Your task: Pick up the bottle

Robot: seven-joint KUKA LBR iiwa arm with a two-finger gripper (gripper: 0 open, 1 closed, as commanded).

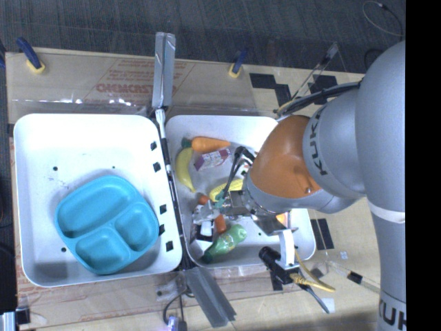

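The bottle (227,241) is green with an orange top end and lies on its side near the front of the right bin (269,124). My gripper (207,221) hangs low over the bin, just left of the bottle's orange end and very close to it. The wrist and the orange band hide much of the space around it, and whether anything sits between the fingers is hidden.
In the right bin lie an orange carrot (210,144), a yellow banana (184,169), a purple-and-white packet (212,159) and a yellow-green piece (230,185) partly under the wrist. A blue divided plate (107,223) rests in the left bin (41,136).
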